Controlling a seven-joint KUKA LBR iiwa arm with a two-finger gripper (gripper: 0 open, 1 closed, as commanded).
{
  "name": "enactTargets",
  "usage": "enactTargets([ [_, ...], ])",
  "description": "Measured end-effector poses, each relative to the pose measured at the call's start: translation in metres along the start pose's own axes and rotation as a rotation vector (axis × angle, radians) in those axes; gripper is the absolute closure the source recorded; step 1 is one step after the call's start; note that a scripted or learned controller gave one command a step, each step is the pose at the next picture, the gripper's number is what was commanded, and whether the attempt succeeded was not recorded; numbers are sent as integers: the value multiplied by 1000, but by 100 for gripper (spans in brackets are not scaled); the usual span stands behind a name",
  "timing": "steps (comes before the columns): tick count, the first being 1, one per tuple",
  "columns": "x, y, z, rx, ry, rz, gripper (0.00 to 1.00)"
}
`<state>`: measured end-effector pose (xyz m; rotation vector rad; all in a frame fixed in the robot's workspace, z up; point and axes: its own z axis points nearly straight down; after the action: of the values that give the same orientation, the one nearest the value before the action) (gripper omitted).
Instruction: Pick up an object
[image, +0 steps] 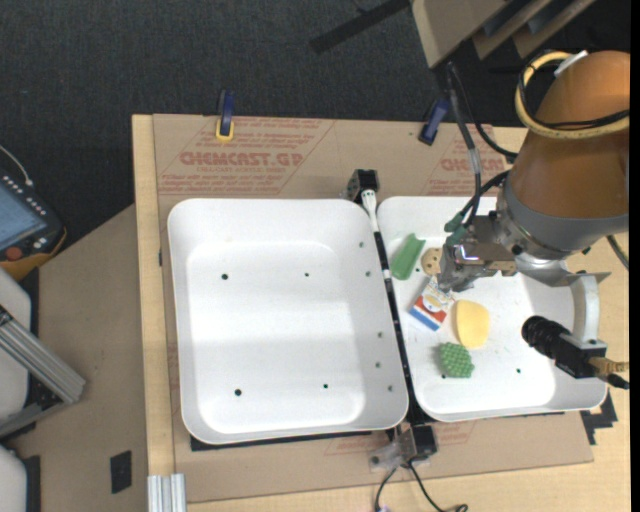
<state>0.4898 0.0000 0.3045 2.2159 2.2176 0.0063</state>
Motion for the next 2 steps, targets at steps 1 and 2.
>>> enactTargets([
  [1,0,1,-10,-2,-1,0,100],
  [2,0,1,-20,-4,-2,-1,100],
])
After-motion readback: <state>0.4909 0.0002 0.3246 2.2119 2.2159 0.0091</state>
